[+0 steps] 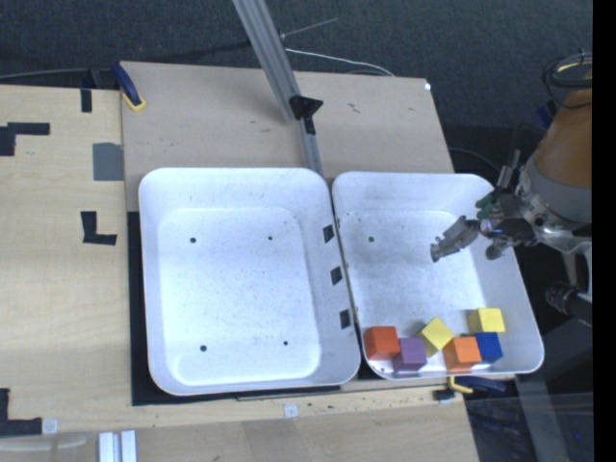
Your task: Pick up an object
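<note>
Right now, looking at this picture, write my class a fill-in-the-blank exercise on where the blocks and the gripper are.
1. All the blocks lie in the ____ bin as the camera sees it.
2. The gripper hangs over the same bin, holding ____.
3. The orange block lies right beside the ____ block.
4. The blue block lies just below a ____ block in the picture.

Missing words: right; nothing; purple; yellow

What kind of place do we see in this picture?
Probably a robotics lab bench for grasping trials: two white bins side by side, small coloured blocks in the right one, and a gripper hanging over it.
</note>
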You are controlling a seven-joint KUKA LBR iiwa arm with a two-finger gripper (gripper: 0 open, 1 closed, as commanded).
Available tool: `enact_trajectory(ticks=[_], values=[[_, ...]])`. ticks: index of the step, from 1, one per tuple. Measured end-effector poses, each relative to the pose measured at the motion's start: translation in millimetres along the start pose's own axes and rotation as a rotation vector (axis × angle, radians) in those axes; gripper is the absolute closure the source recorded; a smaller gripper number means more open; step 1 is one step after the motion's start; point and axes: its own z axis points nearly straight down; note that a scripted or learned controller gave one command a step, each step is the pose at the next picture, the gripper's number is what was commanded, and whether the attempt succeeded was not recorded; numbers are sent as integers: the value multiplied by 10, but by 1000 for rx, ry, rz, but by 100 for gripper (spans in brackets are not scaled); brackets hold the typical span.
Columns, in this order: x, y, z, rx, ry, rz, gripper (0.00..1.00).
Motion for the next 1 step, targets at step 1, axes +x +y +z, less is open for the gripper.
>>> enact_trajectory(ticks=[1], values=[[11, 5, -98, 0, 1, -3, 100]])
